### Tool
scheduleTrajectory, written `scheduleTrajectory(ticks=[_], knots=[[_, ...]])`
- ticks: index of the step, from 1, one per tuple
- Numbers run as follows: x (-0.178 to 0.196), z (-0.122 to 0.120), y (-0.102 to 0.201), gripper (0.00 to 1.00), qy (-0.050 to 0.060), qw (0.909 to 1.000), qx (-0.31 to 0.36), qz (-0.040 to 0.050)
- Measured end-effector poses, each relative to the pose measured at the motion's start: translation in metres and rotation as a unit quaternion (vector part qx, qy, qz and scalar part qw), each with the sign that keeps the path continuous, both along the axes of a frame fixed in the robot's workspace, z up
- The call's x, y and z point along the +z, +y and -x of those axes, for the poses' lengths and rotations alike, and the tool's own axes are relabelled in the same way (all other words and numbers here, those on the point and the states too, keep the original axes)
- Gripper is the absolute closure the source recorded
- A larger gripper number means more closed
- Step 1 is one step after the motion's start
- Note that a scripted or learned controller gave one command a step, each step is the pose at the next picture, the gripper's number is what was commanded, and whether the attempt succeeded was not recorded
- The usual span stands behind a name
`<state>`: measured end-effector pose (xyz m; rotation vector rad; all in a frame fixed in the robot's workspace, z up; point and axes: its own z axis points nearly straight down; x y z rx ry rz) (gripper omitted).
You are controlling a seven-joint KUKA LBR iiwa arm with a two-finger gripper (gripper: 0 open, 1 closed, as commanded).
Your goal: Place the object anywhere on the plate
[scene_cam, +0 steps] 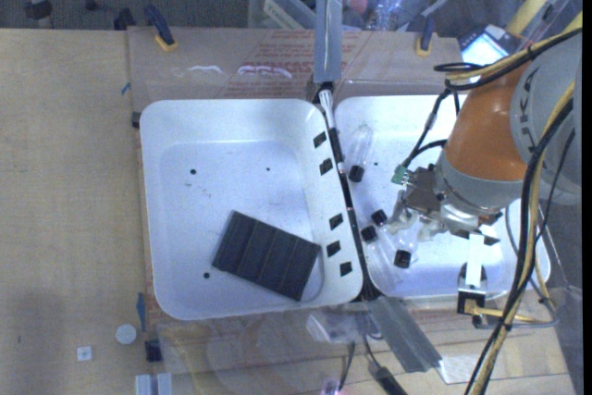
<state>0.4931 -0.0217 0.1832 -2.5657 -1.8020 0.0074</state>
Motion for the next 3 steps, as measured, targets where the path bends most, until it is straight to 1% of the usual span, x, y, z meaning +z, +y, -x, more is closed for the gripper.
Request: scheduleTrajectory(ticks=[1,2,3], knots=[[0.006,-0.032,0.069,1.0,-0.002,0.9988,0.05,0.0011],[0.001,-0.047,0.115,1.0,-0.003,0.9432,0.332,-0.0002],[0.023,-0.066,0.179,1.0,-0.005,0.9166,0.4,-0.0002]])
